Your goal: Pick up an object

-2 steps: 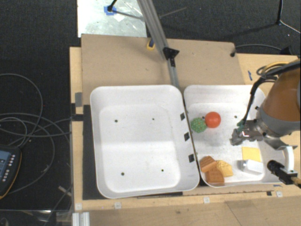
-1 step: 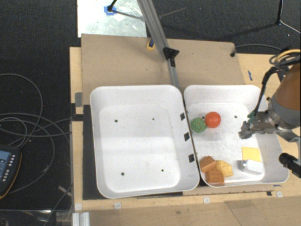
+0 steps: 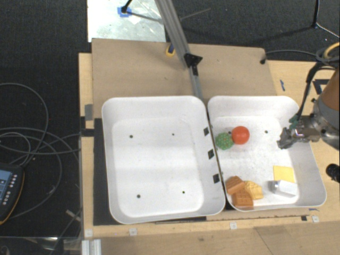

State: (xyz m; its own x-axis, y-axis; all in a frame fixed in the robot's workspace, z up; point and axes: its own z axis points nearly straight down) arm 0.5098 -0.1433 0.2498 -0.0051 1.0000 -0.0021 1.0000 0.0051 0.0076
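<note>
The right bin (image 3: 255, 108) holds a red ball (image 3: 240, 135) touching a green bumpy ball (image 3: 224, 141) near its left wall. An orange-brown pile of blocks (image 3: 243, 190) lies at the bin's front left. A yellow block (image 3: 283, 172) and a small grey-white object (image 3: 281, 187) sit at the front right. My gripper (image 3: 287, 138) hangs over the right side of this bin, above the yellow block and well right of the red ball. Nothing shows between its fingers.
The left bin (image 3: 154, 158) lies beside the right one, joined by black clips (image 3: 211, 154). A grey pole (image 3: 178, 33) slants down from the top to the bins' back edge. Cables (image 3: 32, 142) trail on the dark floor at left.
</note>
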